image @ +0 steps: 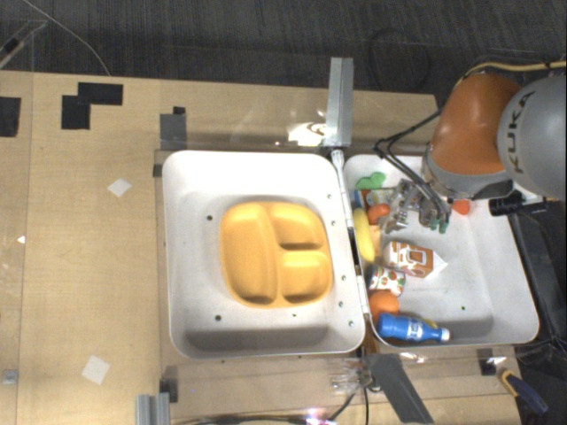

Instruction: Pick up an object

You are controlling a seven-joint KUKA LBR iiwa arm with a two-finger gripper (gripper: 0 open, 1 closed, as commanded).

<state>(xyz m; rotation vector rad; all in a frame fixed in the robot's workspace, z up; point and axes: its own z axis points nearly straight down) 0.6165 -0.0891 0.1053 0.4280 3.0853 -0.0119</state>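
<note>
My gripper (pixel 415 211) hangs low over the back left part of the right bin (pixel 496 282), under the grey and orange arm (pixel 483 135). Just left of it lie a small red-orange item (pixel 378 211), a green toy (pixel 372 182) and a yellow banana (pixel 361 235) along the bin's left wall. A brown-and-white carton (pixel 413 259) lies right below the gripper, with a smaller carton (pixel 387 280) beside it. Nearer the front sit an orange (pixel 384 303) and a blue bottle (pixel 413 329) on its side. I see nothing held.
The left bin (pixel 190 237) holds a yellow divided plate (pixel 275 252). A metal post (pixel 340 104) stands at the back between the bins. A small red piece (pixel 461 207) sits by the gripper's right side. The right bin's right half is bare floor.
</note>
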